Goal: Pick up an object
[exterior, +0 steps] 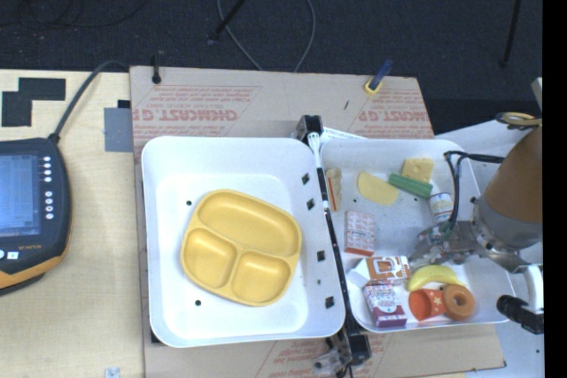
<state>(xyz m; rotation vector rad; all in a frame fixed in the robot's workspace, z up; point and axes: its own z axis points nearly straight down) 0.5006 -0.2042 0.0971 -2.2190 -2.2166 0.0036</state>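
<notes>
The right bin holds several small items. A yellow banana lies near its front, with an orange-red tomato and a brown donut just in front of it. My gripper reaches in from the right and sits low, just above the banana's back edge and below a small bottle. Nothing is visibly lifted off the bin floor. The grey arm covers the bin's right side.
Also in the right bin are a pink packet, an orange box, a purple-white box, a yellow wedge, a green stick and a pale yellow piece. The left bin holds a yellow divided plate. A teach pendant lies far left.
</notes>
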